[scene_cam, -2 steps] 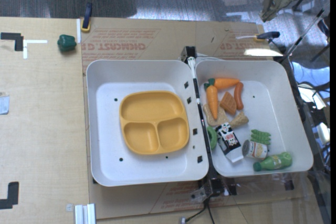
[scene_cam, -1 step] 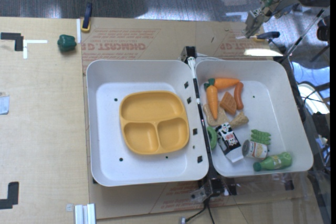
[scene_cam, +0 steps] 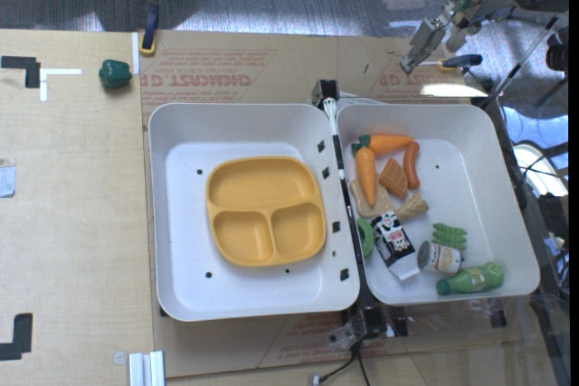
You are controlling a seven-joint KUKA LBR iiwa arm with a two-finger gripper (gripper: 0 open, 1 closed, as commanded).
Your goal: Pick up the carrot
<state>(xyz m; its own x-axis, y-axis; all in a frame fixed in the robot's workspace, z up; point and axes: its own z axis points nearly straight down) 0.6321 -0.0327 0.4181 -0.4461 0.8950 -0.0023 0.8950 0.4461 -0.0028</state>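
Two orange carrots with green tops lie in the upper left of the right bin. One carrot lies crosswise and the other carrot points toward the front, their green ends almost touching. My gripper hangs above and beyond the right bin's far rim, well clear of both carrots. Its fingers stand open and hold nothing.
Beside the carrots lie a red sausage, a brown cracker, a milk carton, a can, green leaves and a green bottle. The left bin holds a yellow divided plate. A green pepper sits on the bench at far left.
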